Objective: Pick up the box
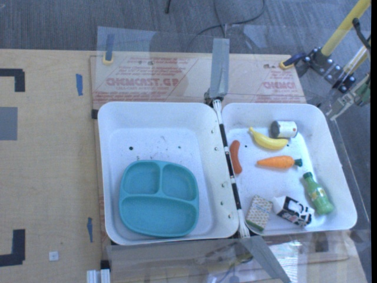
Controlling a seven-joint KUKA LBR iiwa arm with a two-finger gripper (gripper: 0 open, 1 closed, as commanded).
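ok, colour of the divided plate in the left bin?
Teal, plain. The divided plate shows best in the camera view.

The right bin serves as the landmark. Inside it, near its front edge, lies the box, patterned and tilted, close to the wall shared with the left bin. Just beside the box sits a black-and-white carton. Along the bin's right side lies a green bottle. Mid-bin rests a carrot, with a banana and a small can toward its back. A red sausage lies by the shared wall. The left bin holds a teal divided plate.
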